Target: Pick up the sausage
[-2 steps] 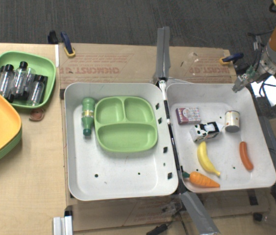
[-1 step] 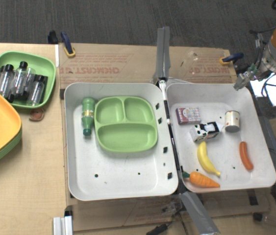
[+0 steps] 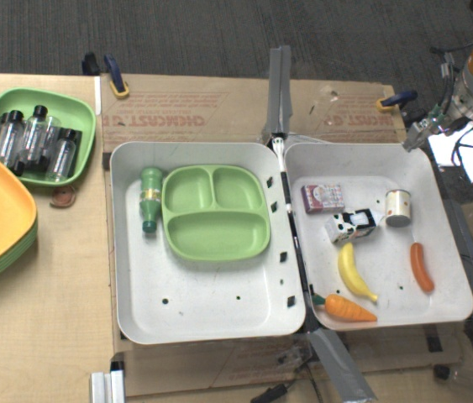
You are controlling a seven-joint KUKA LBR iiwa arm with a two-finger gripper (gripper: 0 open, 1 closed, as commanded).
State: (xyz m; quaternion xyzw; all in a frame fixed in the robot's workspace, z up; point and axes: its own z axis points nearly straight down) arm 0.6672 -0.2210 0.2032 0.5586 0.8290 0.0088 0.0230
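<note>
Camera view: sausage [image 3: 422, 267] in right bin [image 3: 449, 225], well below fingers [image 3: 428, 130] at bin's far corner, spread indiscernible.

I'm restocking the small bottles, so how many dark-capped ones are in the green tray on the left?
4 bottles, lying side by side in the green tray: far left, next, third, rightmost. More could be hidden beneath them.
</note>
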